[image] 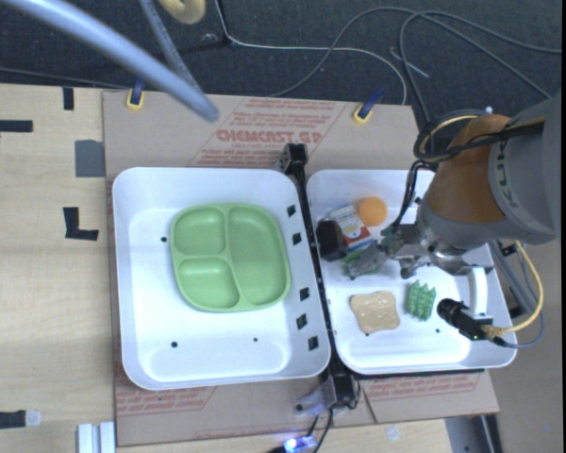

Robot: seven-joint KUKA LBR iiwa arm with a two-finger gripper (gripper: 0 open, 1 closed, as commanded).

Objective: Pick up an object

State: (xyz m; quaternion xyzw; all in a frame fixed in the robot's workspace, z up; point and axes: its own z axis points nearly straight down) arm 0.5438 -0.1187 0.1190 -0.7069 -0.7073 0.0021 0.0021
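Camera view: right bin [354,352] holds toast slice [374,311], green block [420,300], orange ball [372,209] and carton [351,231]. Gripper [375,258] above toast; grip state cannot be told.

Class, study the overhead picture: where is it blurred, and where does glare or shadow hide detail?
Camera view: the grey bar crossing the top left is blurred; the white bins are bright, nearly washed out at the rims; the green tray is evenly lit; the clutter by the claw is dim and smeared.

Wood-look bench [38,281] has a cardboard sheet [264,125] on it, with two white bins [132,281] side by side on top.
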